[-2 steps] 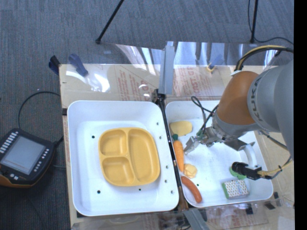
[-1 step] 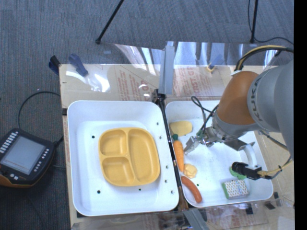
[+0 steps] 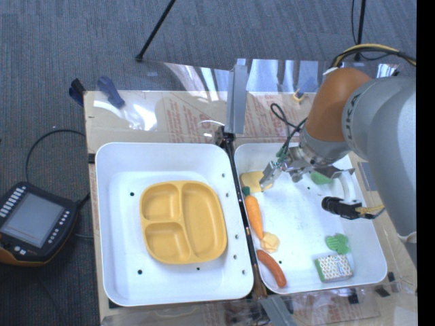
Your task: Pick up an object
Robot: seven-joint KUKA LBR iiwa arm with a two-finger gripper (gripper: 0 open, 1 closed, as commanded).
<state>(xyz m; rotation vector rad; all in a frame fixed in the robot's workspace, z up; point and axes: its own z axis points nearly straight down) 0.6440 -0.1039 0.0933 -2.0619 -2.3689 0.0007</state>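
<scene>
Nearest the camera, in the right bin (image 3: 380, 267), a small box with a green edge and a white dotted top (image 3: 334, 267) lies by the front right corner, with a green leafy toy (image 3: 337, 242) just behind it. Toward the bin's left wall a red-orange sausage (image 3: 272, 268) lies at a slant; just behind it sits a pale yellow lump (image 3: 270, 240), touching the lower end of an orange carrot (image 3: 253, 216) that runs along the left wall.

The left bin (image 3: 112, 250) holds a yellow divided plate (image 3: 183, 221) with three compartments, lying flat near the middle. Left of the bench, on the grey carpet, rests a handheld control pendant with a grey screen (image 3: 30, 220); no lettering on it can be read.

Farther back in the right bin, a pale yellow piece (image 3: 252, 180) lies at the back left corner, and the gripper (image 3: 270, 176) hangs just beside it, at its right edge — whether the claw is released or clenched cannot be told. A black cylindrical part (image 3: 340, 206) projects below the wrist.

Behind the bins, the clear sheet on the bench (image 3: 177, 117) carries faint red printing — too blurred to read
</scene>
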